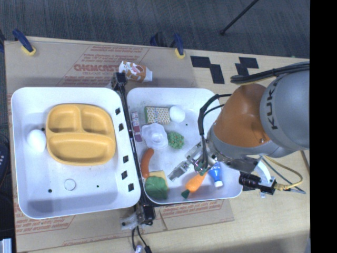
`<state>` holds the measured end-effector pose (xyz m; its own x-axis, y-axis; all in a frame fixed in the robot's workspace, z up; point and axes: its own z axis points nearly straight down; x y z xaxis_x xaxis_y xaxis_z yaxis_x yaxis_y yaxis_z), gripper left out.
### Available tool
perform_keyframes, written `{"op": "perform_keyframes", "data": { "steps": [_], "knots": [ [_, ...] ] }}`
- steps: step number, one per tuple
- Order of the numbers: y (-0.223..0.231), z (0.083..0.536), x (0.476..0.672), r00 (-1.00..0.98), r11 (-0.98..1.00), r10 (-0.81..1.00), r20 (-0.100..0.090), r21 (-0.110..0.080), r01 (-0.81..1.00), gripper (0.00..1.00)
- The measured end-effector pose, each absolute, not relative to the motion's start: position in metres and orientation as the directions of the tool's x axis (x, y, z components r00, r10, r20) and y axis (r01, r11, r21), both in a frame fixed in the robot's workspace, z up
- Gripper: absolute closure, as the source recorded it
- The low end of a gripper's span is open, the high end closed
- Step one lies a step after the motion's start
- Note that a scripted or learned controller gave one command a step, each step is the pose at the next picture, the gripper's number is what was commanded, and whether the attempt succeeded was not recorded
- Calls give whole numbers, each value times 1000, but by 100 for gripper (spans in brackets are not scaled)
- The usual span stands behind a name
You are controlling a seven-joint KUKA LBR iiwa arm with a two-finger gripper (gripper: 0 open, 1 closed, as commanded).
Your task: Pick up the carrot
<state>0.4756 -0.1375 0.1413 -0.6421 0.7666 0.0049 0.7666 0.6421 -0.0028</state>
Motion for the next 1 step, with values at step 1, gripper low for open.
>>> {"op": "perform_keyframes", "data": {
  "steps": [1],
  "knots": [
    [-116, 102, 476, -863, 863, 505, 4, -1, 505, 0]
  ]
}}
